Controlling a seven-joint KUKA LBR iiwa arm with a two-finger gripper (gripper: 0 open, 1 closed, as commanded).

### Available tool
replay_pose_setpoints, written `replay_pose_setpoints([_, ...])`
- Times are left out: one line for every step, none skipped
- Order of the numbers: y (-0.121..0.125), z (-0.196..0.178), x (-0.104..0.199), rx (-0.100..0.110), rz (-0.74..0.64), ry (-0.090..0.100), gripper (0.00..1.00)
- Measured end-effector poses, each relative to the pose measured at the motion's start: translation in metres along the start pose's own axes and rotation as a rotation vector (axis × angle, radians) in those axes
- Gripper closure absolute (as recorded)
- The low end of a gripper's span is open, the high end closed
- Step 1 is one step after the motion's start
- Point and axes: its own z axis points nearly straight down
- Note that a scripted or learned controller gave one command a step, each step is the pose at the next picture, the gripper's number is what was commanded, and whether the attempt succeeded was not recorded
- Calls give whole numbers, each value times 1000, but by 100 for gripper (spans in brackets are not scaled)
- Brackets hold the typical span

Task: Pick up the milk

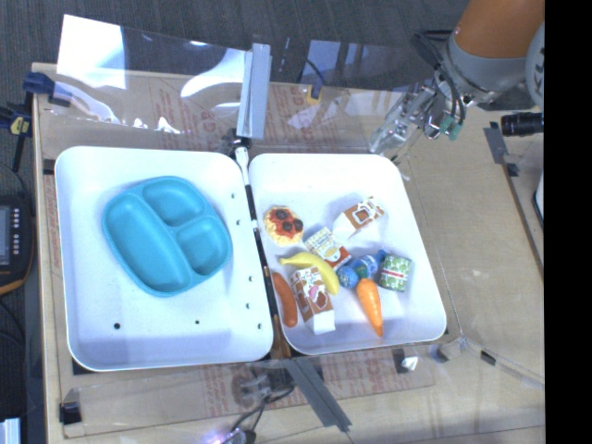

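The milk (359, 216) looks like a small white gable-top carton with brown print. It lies tilted in the right bin (421, 248), toward the bin's far right part. A second carton (314, 303) with a red-brown label lies near the front of the same bin. My gripper (396, 132) hangs above the bin's far right corner, up and to the right of the milk and well apart from it. Its fingers (382, 141) are spread, with nothing between them.
Around the milk lie a round pizza-like toy (283, 222), a small printed box (322, 243), a banana (313, 266), a sausage (285, 300), a blue item (356, 271), a green can (396, 273) and a carrot (370, 305). The left bin (74, 313) holds a blue divided plate (166, 234).
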Motion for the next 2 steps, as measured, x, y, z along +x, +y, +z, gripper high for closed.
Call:
replay_pose_setpoints([-8, 30, 6, 0, -244, 4, 100])
replay_pose_setpoints([-8, 30, 6, 0, -243, 4, 0])
